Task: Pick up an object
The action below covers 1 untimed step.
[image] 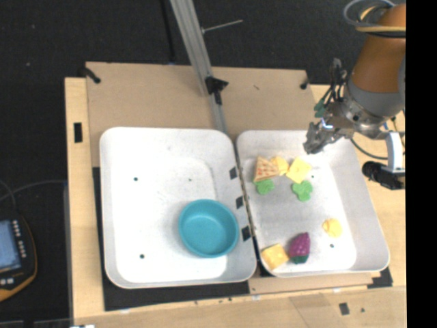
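while toys fill the right bin (345,183), the gripper (317,142) hovers.

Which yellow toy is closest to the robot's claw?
The yellow block near the top of the right bin. It lies just below the gripper. The small yellow piece and the yellow block beside the purple toy lie farther down.

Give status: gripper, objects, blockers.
Two-finger gripper over right white bin, upper edge, nothing seen held. Small yellow block nearest, below it. Green toy piece close beside block.
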Available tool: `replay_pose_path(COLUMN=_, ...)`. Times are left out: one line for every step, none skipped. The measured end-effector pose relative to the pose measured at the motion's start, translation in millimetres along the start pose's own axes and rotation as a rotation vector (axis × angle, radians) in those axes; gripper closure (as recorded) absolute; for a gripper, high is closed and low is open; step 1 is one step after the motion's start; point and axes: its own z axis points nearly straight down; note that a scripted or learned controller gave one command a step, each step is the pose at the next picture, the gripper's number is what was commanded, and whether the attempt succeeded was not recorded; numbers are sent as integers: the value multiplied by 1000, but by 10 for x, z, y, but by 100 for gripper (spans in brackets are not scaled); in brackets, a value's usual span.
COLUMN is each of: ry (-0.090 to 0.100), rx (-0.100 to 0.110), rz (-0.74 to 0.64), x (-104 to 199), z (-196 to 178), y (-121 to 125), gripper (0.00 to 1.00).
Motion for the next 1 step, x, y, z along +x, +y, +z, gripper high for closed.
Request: replay_pose_path(ry=0, rx=2, rz=1, x=484, z=132, y=106, gripper=100)
